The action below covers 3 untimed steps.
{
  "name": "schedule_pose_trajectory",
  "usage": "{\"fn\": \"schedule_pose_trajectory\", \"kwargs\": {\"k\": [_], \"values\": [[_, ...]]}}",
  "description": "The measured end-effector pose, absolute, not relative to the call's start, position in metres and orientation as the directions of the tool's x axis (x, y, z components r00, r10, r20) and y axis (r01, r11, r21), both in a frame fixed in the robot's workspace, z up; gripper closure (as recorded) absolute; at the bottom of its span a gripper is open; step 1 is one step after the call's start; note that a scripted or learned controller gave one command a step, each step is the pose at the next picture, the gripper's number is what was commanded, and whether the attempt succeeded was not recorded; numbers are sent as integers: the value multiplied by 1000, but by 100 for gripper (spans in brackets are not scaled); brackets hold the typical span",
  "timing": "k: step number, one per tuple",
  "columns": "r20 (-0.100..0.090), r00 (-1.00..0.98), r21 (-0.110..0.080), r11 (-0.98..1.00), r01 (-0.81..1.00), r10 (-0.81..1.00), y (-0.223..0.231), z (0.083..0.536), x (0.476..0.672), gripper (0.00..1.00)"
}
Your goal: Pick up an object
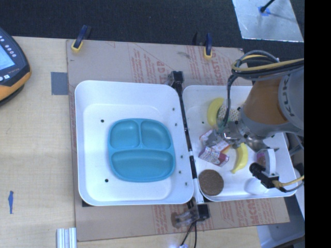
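Observation:
The right bin (192, 133) holds several small things. A crumpled silver and red packet (214, 152) lies near its left wall, and a brown round disc (211, 182) sits in front of it. A yellow rounded fruit (214, 111) is at the back and a small banana (240, 159) lies near the middle. My gripper (227, 133) hangs low over this bin, between the yellow fruit and the packet, just above the packet's upper edge. The wrist hides its tips, and I see nothing held.
The left bin (88, 138) holds a blue divided plate (140, 150). A white rounded thing (255, 186) sits at the right bin's front, and a pinkish thing (261, 158) lies partly under the arm. A black clamp (177, 78) joins the bins at the back.

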State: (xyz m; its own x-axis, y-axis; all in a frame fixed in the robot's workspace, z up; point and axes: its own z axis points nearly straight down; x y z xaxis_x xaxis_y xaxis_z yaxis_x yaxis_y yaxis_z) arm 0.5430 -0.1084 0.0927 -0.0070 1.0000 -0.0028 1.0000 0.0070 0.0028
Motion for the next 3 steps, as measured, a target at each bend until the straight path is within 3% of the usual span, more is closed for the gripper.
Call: {"fn": "schedule_pose_trajectory", "kwargs": {"k": [1,2,3], "values": [[0,-7,3,7,1000,1000,-107,93,628,0],[0,-6,0,6,1000,1000,-94,92,658,0],[-1,-2,-1,2,1000,1000,-104,92,656,0]]}}
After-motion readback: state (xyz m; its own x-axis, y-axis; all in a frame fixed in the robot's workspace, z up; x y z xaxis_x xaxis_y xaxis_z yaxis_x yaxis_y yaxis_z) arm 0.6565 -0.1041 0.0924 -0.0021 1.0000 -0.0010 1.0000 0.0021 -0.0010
